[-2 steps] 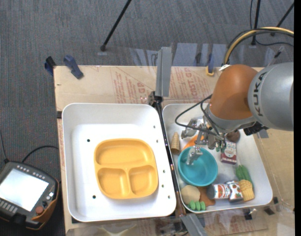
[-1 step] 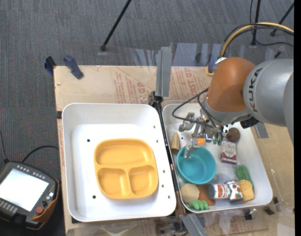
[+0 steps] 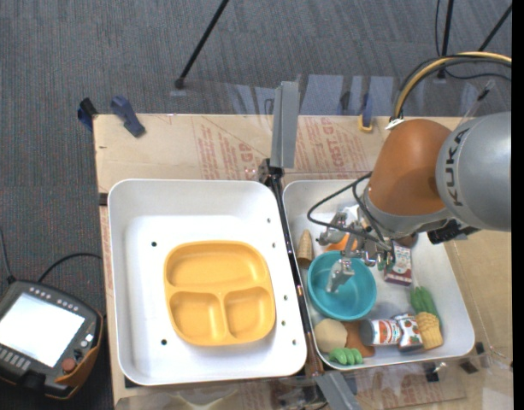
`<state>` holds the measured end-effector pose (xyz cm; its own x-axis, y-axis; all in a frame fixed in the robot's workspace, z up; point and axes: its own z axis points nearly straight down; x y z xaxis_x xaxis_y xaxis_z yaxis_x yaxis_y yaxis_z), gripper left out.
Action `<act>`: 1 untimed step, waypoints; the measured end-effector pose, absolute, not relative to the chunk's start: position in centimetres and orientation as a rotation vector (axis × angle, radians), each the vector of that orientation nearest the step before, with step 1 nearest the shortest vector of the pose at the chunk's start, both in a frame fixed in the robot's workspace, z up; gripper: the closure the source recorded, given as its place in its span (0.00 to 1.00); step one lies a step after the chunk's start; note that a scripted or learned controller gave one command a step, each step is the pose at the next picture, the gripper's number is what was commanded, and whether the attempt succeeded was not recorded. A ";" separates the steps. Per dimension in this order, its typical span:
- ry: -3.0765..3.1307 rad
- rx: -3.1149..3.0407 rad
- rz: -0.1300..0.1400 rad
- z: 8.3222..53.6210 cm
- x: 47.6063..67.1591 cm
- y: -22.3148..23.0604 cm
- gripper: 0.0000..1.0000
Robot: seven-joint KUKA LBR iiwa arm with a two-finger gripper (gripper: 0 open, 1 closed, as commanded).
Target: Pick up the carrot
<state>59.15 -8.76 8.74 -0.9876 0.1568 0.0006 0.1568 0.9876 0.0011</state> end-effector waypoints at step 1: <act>-3.132 -0.273 -0.003 8.8 61.8 -8.7 0.00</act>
